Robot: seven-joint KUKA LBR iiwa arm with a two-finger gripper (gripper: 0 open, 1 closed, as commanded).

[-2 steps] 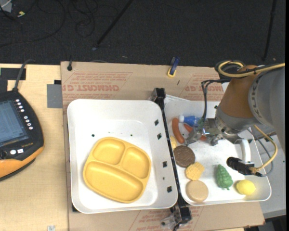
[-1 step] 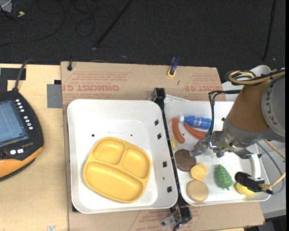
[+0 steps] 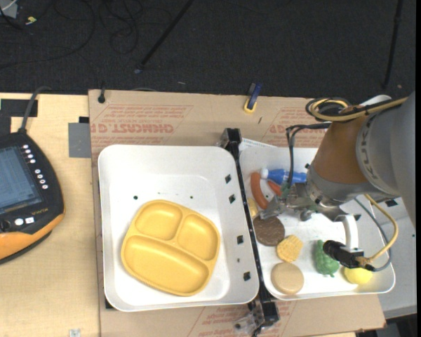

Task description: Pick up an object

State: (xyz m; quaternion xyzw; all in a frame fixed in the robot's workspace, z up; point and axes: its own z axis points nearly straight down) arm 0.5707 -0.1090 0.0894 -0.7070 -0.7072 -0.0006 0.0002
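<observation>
Several toy foods crowd right bin point(image 3: 386, 276): sausage point(image 3: 257, 187), brown patty point(image 3: 270, 232), waffle point(image 3: 290, 248) at 6 o'clock of gripper point(image 3: 289, 203). Jaws' state: cannot tell. Advice: centre over one isolated item before closing.

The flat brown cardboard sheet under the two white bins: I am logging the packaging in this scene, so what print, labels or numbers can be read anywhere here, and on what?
Flat brown cardboard sheet: red print in several lines, upside down from this camera and too blurred to read.
Black and orange handheld control pendant: its lit screen carries lines of text, too small to read.
Nothing else in the camera view bears legible text.
</observation>
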